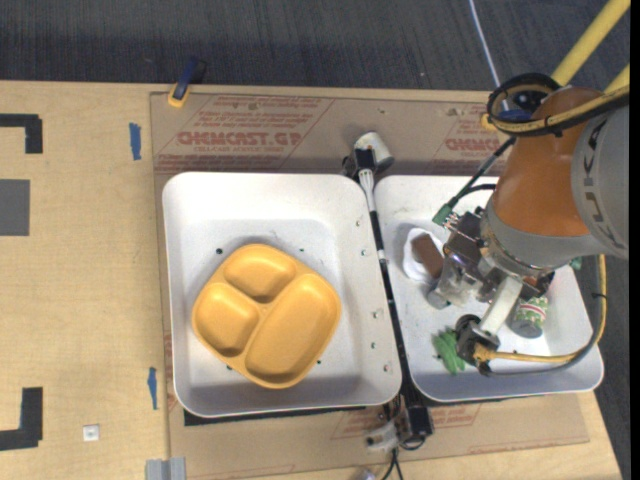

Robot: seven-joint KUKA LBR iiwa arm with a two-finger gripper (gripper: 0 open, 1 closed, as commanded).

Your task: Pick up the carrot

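- Claw noted over the right bin, in the bin's left half, hanging from the arm that enters from 3 o'clock.
- Claw state: whether it is open or closed cannot be told, as it is seen from above and is masked by its own hardware. Nothing is seen to be held.
- Carrot: only a green leafy piece is made out, near the bin's 7 o'clock corner, and it is taken to be the carrot's top. No orange body is identified; it may be covered by the wrist hardware toward 3 o'clock of the green piece.
- Key relation: the green piece lies at 6 o'clock from the claw, near but apart from it, with bare bin floor between them.
- Long axis: not settled. If the body runs under the hardware, the axis would be set roughly 9 to 3 o'clock, with the leafy end at 9. This is recorded as a guess.
- Judgement: a short shift toward 6 o'clock is called for before any descent, with the grip aimed at the body and not the leaves.
- Other items: a white and brown thing sits just beside the claw at 11 o'clock, and a small can at 4 o'clock.
- Left bin holds a yellow plate, well apart and not concerned.
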